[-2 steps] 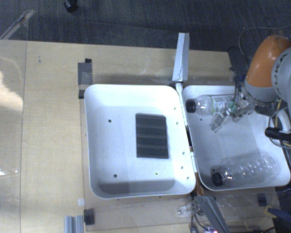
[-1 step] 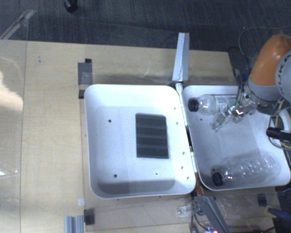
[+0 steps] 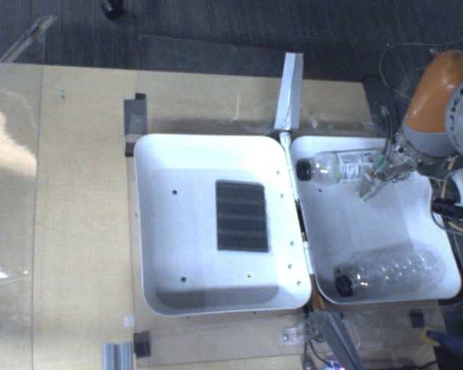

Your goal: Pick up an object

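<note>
Here the gripper (image 3: 380, 177) sits at the base end of the upper clear bottle (image 3: 338, 166) in the right bin (image 3: 417, 206); its opening I cannot tell. Round slick plastic may roll free.

Two clear plastic bottles are lying on their sides in the right bin (image 3: 447, 276) — both with black caps pointing left. The labelled bottle (image 3: 341, 166) is resting near the far wall, while the ribbed bottle (image 3: 387, 271) is lying along the near wall, well apart.
</note>
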